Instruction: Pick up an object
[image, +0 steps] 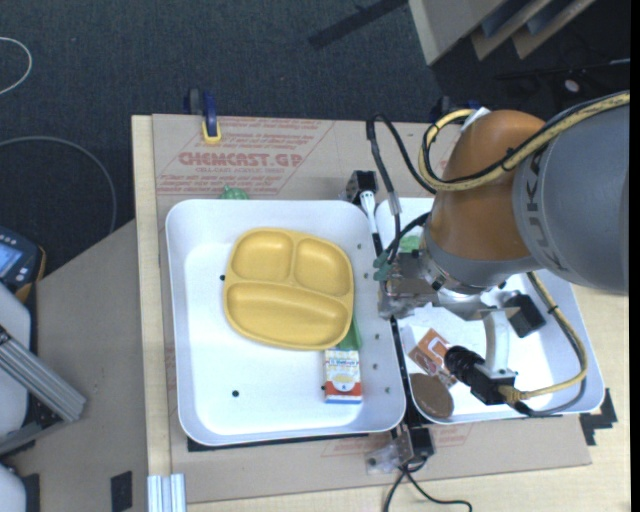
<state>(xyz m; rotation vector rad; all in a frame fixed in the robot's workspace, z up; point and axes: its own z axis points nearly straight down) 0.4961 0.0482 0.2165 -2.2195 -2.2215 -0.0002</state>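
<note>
Arm sits highest, its grey link and orange band covering most of the right bin. Gripper is at the arm's 9 o'clock, over the ridge where the two bins meet. Can't tell if it's open or closed because the wrist blocks it. Nothing visible in its grasp, so I'd call the pick not done, approach stage at best.

Candidates:
- Yellow divided plate lies in the left bin, upper middle, with its 3 o'clock edge near the gripper.
- Small carton is just beside the plate's 5 o'clock edge.
- Green item lies between plate and carton, seemingly tucked partly under the plate.
- Orange-brown packet is in the right bin at the gripper's 5 o'clock.
- Brown disc is just at the packet's 6 o'clock, against that bin's 6 o'clock wall.

Room:
- Left bin has bare floor along its 9 and 7 o'clock sides, so descent there looks easy.
- Carton sits near the 3 o'clock wall, tight on that side.
- Packet and disc are crowded into a corner, with walls on two sides and the arm overhead.
- My read: the rims between the bins are the collision risk where the gripper is now.
</note>
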